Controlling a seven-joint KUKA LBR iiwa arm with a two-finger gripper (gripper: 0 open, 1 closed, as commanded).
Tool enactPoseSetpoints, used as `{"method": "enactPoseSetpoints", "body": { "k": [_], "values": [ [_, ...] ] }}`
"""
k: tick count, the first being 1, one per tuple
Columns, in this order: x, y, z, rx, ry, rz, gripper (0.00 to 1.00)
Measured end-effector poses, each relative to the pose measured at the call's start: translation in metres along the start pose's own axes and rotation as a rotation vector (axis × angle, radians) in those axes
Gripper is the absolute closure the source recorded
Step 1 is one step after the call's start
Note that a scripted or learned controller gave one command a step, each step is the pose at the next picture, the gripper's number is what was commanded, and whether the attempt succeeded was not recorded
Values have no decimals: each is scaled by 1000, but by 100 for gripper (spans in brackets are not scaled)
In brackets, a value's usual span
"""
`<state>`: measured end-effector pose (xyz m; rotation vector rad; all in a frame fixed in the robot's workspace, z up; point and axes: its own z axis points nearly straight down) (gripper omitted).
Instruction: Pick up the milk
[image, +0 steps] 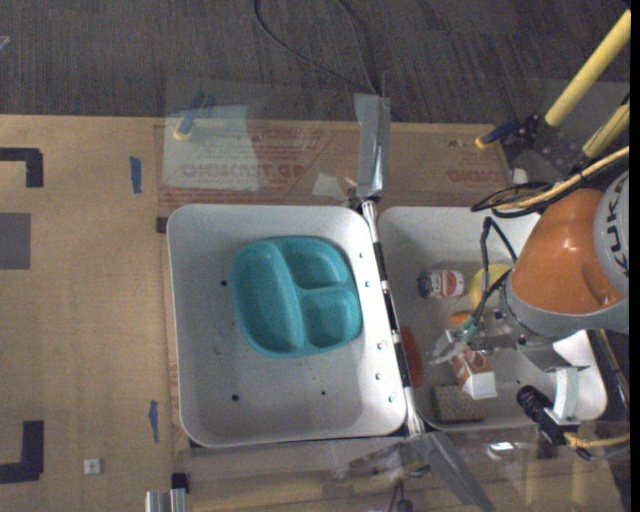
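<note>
1. Fingers (452, 345) small and blurred at lower right of frame; cannot tell whether spread or pressed together, nor whether anything sits between them.
2. Gripper (462, 345) low over the right bin (400, 240), tip pointing toward frame left, just above the milk (474, 374).
3. Milk: small carton, white with a brown-orange side, in the lower middle of the right bin; cannot tell whether touched by the gripper or merely close beneath it.
4. Arm (570, 260) entering from frame right, orange band broad and round, hiding much of the right bin's far half.
5. Yellow thing (490, 278) half hidden behind the arm's edge; shape not clear.
6. Small can (443, 283) lying on its side in the upper part of the right bin, label too blurred to read.
7. Dark speckled block (458, 404) just below the milk, near the bin's lower rim.
8. Orange bit (458, 320) just above the gripper, too small to tell what.
9. Left bin (200, 380) at frame centre, bearing a teal divided plate (297, 295) in its upper half.
10. Cables (545, 195) and a yellow rod (590, 65) at upper right, cut off by the frame edge.
</note>
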<state>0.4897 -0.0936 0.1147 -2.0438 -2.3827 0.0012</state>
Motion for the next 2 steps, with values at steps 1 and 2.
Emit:
{"method": "enactPoseSetpoints", "body": {
  "k": [1,2],
  "values": [
    [-2,0,-9,-2,-1,5,100],
    [42,-3,-102,-1,-1,-77,100]
  ]
}}
